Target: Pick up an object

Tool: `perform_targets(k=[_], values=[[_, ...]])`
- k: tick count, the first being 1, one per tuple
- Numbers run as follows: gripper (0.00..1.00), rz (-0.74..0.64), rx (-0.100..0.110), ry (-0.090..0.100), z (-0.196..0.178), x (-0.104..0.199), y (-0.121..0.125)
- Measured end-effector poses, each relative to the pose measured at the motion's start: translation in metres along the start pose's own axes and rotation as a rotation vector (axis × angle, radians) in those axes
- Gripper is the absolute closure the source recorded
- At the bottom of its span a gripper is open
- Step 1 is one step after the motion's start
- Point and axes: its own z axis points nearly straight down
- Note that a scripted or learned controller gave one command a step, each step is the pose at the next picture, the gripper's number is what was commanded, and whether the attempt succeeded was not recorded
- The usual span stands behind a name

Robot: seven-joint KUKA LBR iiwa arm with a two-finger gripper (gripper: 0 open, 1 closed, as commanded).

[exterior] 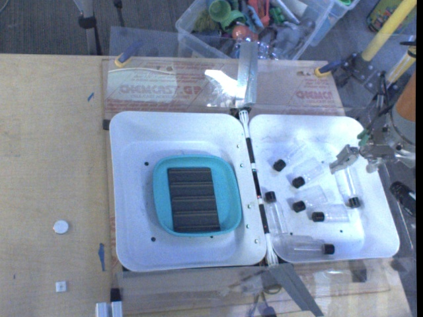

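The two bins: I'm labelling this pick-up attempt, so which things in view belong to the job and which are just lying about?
Job:
- clear vials with black caps in the right bin
- end effector, above that bin's right side
- teal tray holding a dark ridged block, left bin

Lying about:
- tub of toys behind the bench
- white disc on the benchtop

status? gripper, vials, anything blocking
Gripper over right bin's far right side, nothing seen held. Clear black-capped vials scattered loose in that bin. Teal tray in left bin. No obstruction seen.
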Motion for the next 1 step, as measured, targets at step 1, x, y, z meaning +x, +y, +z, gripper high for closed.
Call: perform_targets(k=[1], values=[[0.00,-0.043,-0.007,0.003,0.0958,-0.0215,0.0181]])
